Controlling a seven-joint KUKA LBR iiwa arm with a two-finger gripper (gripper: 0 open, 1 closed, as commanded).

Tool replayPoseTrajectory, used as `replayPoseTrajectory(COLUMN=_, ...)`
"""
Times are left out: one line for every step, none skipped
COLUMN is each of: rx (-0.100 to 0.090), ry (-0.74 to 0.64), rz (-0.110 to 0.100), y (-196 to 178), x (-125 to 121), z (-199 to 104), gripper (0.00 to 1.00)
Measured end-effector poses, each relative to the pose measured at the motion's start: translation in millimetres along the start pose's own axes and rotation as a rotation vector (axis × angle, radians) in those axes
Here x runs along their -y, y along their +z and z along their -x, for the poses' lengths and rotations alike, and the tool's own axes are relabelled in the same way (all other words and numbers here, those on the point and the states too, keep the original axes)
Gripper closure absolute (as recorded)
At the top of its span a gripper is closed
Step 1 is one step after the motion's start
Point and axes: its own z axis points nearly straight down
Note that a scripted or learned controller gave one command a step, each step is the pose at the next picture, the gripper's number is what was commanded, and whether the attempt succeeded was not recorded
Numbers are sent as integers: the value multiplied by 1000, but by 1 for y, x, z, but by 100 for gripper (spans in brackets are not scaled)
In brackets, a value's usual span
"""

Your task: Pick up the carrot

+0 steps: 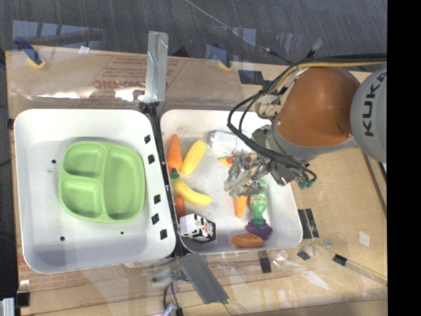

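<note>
A KUKA arm reaches in from the right over the right-hand bin [289, 232], its gripper [243, 176] lowered among a jumble of toy food. The metal fingers blur into the clutter beneath them, so I cannot tell whether they stand wide or narrow, and nothing can be seen held between them.

Two carrots lie in this bin: a larger carrot [173, 154] against the left wall, beside a corn cob [193, 157] and above a banana [191, 193], and a small carrot [240, 206] just under the gripper, next to a green toy [258, 205].

The approach appears to be in hand, aimed at the small carrot. Next the fingers would need to straddle it cleanly, clear of the green toy, then close and lift. The green tray [102, 181] sits in the left bin [33, 176].
</note>
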Motion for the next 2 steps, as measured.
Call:
replayPoseTrajectory(rx=-5, ry=58, rz=3, y=-2, x=-59, z=-19, gripper=100)
replayPoseTrajectory(rx=-4, ry=52, rz=1, y=-12, x=-59, z=-17, gripper=100)
